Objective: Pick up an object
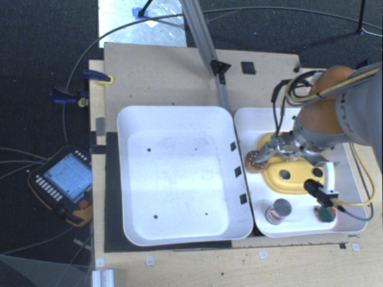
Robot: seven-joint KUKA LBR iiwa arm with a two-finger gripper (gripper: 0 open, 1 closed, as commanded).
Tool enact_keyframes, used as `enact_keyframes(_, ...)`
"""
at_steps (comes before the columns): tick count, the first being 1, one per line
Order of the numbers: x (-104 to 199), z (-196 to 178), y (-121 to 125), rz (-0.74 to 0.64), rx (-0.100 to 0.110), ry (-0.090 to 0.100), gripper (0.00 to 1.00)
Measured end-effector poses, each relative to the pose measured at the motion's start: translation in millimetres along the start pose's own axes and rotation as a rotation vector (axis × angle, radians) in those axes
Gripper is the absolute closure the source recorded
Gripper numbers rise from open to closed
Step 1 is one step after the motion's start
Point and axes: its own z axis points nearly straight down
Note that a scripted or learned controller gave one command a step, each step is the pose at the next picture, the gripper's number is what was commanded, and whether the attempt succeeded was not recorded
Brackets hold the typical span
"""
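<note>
The counter [179, 70], a pale board, carries two shallow white bins side by side: the left bin [176, 175] and the right bin [299, 226], which holds all the objects. The grey arm [359, 109] with its orange band reaches in from the right and hangs over the right bin, its pincer [276, 149] low among the things; whether it is open or closed cannot be told from here, and nothing is plainly gripped. Just below it lies a yellow object [290, 178], the largest piece, with a small brown disc [255, 160] at its left, a round metal-capped piece [279, 210] nearer the front and a small green object [326, 214] at the right. To pick well, I judge the pincer should settle squarely over one piece, likely the yellow one, clear of the bin wall and of its neighbours, before closing and lifting straight. Beyond lie dark carpet [36, 40], loose cables, and a pendant [63, 181] at left.
</note>
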Motion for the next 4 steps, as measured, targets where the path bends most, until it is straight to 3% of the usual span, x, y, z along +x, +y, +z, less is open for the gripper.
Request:
enact_keyframes(1,3.5,-11.6,3.0,-0.005,-0.005,0.005,1.00)
enact_keyframes(2,3.9,-75.9,4.6,-0.001,0.018,0.003,1.00)
enact_keyframes(4,5.5,-187.0,5.0,-0.003,0.016,0.003,1.00)
